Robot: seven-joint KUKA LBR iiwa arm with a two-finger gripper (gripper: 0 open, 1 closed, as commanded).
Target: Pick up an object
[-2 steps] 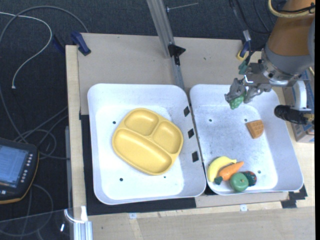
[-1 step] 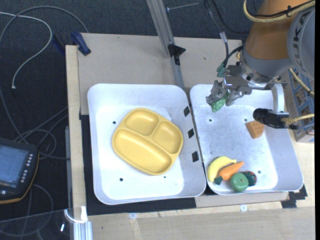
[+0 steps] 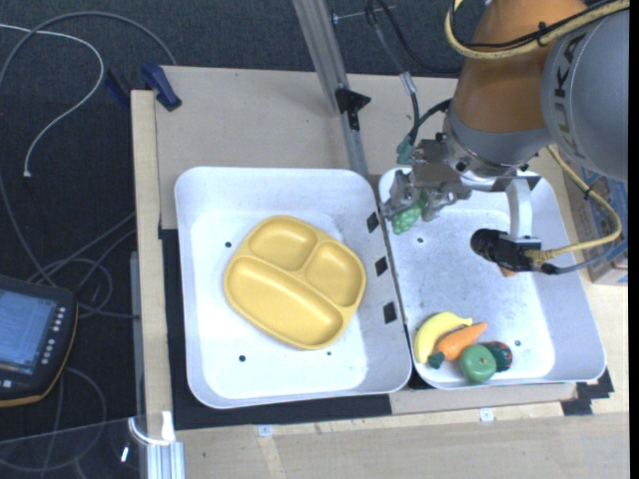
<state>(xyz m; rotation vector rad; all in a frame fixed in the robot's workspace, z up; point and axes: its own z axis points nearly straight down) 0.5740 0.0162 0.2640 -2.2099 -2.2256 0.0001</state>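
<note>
Green object was seen between the fingers of the tool, which were pinched on it above the right bin's far left corner. A banana, a carrot and a green apple were clustered at that bin's near edge. A yellow divided plate was lying in the left bin.

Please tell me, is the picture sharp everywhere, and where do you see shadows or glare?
Camera view: light is even and soft; the yellow plate is sharp with mild sheen on its rims; the arm, nearest the lens, looks large and slightly soft; a faint shadow lies under the claw; toy food in the right bin is small but clear.
</note>
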